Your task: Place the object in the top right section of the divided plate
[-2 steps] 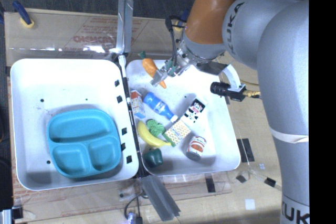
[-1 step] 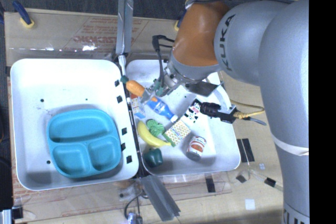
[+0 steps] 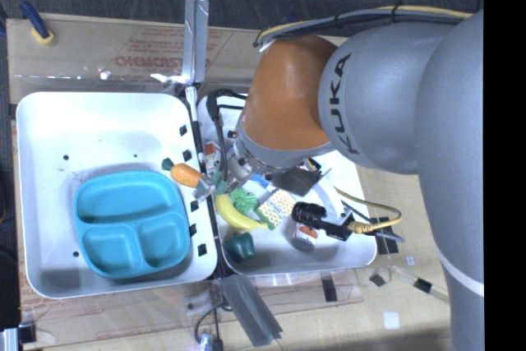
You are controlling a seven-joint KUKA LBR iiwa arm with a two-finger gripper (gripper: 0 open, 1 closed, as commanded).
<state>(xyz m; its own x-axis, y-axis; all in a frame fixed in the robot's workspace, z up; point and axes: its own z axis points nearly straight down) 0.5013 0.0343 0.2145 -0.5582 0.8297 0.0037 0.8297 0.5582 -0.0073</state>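
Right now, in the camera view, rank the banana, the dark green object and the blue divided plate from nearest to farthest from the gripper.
Gripper sits at the right bin's left edge, partly hidden under the wrist.
1. Banana, just below it in the right bin.
2. Dark green object, lower, near that bin's front wall.
3. Blue divided plate, in the left bin.

The arm [image 3: 411, 94] is showing smooth grey rounded housings, with "KUKA" lettering in dark grey running along one segment. A glossy orange band [image 3: 283, 94] is capping the wrist. Black and yellow cables [image 3: 362, 15] are running along the top of the housing.
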